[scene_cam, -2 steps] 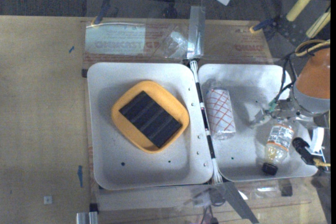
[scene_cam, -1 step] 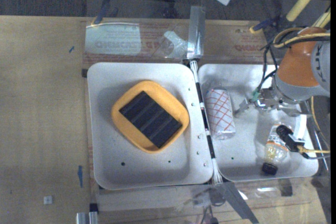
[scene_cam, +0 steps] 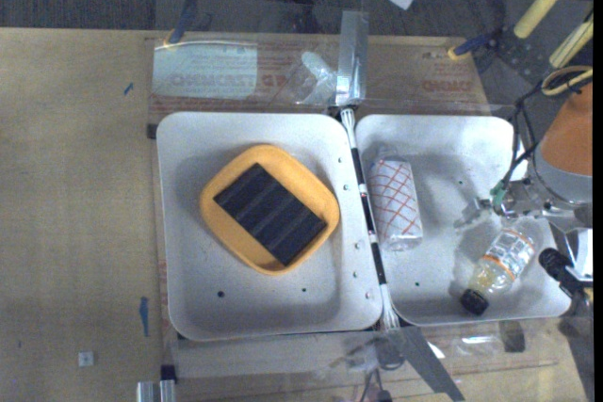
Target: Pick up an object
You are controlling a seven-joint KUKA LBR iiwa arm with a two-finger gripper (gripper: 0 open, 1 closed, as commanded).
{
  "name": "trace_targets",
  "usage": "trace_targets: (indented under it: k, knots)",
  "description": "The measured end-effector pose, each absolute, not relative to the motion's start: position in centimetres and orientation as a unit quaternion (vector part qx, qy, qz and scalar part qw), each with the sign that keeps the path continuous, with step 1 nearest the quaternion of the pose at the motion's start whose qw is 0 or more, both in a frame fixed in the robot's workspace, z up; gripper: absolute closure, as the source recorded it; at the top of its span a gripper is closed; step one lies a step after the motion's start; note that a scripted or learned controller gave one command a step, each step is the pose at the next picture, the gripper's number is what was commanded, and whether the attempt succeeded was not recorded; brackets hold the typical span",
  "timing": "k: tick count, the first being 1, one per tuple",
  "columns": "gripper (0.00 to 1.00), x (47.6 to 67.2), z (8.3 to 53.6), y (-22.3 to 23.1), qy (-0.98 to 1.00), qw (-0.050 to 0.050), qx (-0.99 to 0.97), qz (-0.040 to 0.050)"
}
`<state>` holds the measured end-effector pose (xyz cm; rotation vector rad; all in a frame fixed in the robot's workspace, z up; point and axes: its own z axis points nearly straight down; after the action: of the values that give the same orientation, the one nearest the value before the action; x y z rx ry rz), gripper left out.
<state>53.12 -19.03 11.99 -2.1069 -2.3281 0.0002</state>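
1. Bench (scene_cam: 75,202): one wooden surface carrying two shallow white bins side by side, touching along their inner rims.
2. Right bin (scene_cam: 443,132), near edge: one small clear bottle (scene_cam: 497,265) with a dark cap lies on its side, tilted. The cap points toward the bin's near edge; the base points toward the right rim. Yellowish liquid shows in the lower half of the bottle.
3. Right bin, left side: one white packet (scene_cam: 395,200) with a red lattice print lies flat just beside the left rim, its long axis running from near to far. It sits well apart from the bottle.
4. Right bin contents, counted: two items, namely one bottle and one packet.
5. Left bin (scene_cam: 179,297), centre: one yellow-orange tray-like object (scene_cam: 268,207) with a dark ribbed panel on its top face, turned at an angle to the bin's edges. Count in this bin: one item.
6. Arm (scene_cam: 570,146): one arm, entering over the right rim of the right bin; its orange band sits at the right edge of the view.
7. Gripper (scene_cam: 497,200): one unit, located over the right side of the right bin, just beyond the bottle's base. The fingers are too small and cluttered to resolve, so the opening cannot be told. No item is seen between the fingers.
8. Far edge of the bench, beyond the bins: one flat printed board (scene_cam: 283,75) lying crosswise, with one crumpled piece of clear plastic (scene_cam: 316,75) resting on it.
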Motion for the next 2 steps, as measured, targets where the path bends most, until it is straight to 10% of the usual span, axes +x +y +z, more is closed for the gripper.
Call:
trace_targets:
  k: [1, 2]
  knots:
    - [0.00, 48.6, 8.8, -18.9, -0.752, -0.003, -0.660, -0.0026]
    - [1.00, 48.6, 9.9, -19.1, -0.750, -0.005, -0.661, -0.0035]
